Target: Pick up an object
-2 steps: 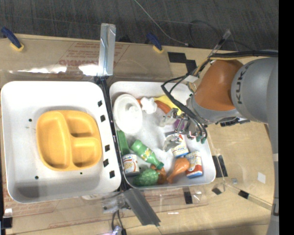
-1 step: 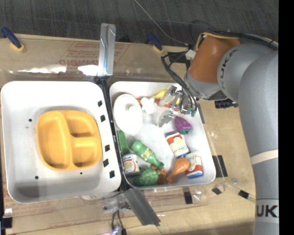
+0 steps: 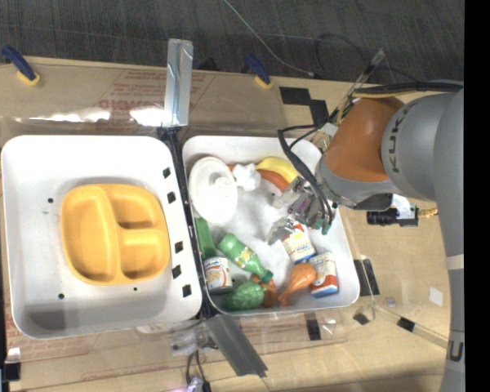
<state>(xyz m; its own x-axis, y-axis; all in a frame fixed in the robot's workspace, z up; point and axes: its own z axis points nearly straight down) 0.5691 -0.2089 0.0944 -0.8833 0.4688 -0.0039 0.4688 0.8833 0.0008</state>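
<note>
Camera view showed me the bench (image 3: pixel 82 88) from above, with two white bins side by side. The left bin (image 3: pixel 24 219) held a yellow tray (image 3: pixel 114 231) with compartments, lying flat near the middle. The right bin (image 3: pixel 343 272) was crowded. A white cup (image 3: pixel 212 188) sat at its upper left, with a crumpled white thing (image 3: pixel 245 174) just beside it and a yellow banana-like toy (image 3: pixel 275 170) further right, by the far wall. Along the near side I saw a green bottle (image 3: pixel 243 256) lying tilted, a small can (image 3: pixel 217 273) touching the wall by the divider, a dark green vegetable (image 3: pixel 243 296) at the near wall, an orange carrot-like toy (image 3: pixel 298 280) and a small white carton (image 3: pixel 325 274) with red print beside it. Another small carton (image 3: pixel 297 243) lay just under the gripper.

The arm (image 3: pixel 416 153) came in from the right, its orange band (image 3: pixel 358 141) above the right bin's edge. The gripper (image 3: pixel 298 211) hung low over the middle of the right bin, close to that carton. I could not tell how the gripper stood, nor whether it touched anything; nothing was plainly in its grasp
</note>
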